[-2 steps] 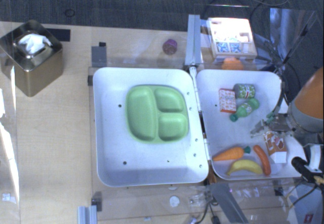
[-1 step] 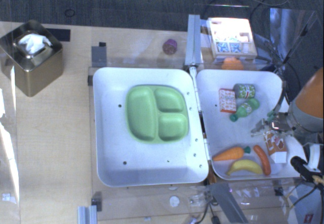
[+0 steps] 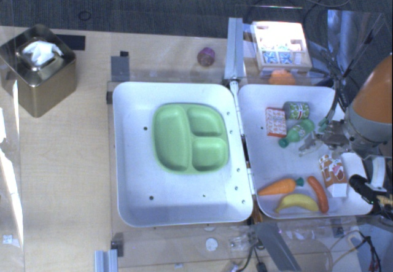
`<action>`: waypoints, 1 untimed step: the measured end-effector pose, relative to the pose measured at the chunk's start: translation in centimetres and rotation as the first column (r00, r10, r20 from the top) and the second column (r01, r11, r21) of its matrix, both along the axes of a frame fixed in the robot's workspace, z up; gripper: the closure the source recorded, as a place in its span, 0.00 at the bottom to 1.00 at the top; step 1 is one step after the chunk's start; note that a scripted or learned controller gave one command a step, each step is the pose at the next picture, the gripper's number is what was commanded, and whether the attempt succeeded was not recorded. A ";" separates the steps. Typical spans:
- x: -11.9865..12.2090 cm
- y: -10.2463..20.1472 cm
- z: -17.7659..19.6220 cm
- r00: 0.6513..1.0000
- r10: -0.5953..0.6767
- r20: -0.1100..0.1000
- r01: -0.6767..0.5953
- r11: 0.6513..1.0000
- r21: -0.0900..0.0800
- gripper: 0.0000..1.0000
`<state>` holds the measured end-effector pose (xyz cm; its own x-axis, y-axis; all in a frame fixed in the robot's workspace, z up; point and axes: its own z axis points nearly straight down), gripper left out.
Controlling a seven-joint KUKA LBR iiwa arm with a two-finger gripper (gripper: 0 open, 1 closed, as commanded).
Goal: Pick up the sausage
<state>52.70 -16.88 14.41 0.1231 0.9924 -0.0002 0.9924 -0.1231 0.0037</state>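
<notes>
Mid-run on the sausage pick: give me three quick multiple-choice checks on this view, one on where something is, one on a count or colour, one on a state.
1. Where does the sausage lie?
A. on the green plate
B. in the right bin, beside the banana
C. on the bench outside the bins

2. How many compartments has the green plate?
A. two
B. three
C. five

3. How does the carrot sit?
A. flat on the right bin's floor
B. upright against the wall
C. on the green plate

Answers: 1 B, it lies in the right bin next to the banana. 2 B, one long section and two smaller ones. 3 A, it lies flat by the banana.
</notes>
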 end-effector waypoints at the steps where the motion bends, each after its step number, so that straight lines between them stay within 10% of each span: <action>1: -0.8 2.0 -1.6 0.995 0.102 -0.001 -0.102 0.995 0.000 0.00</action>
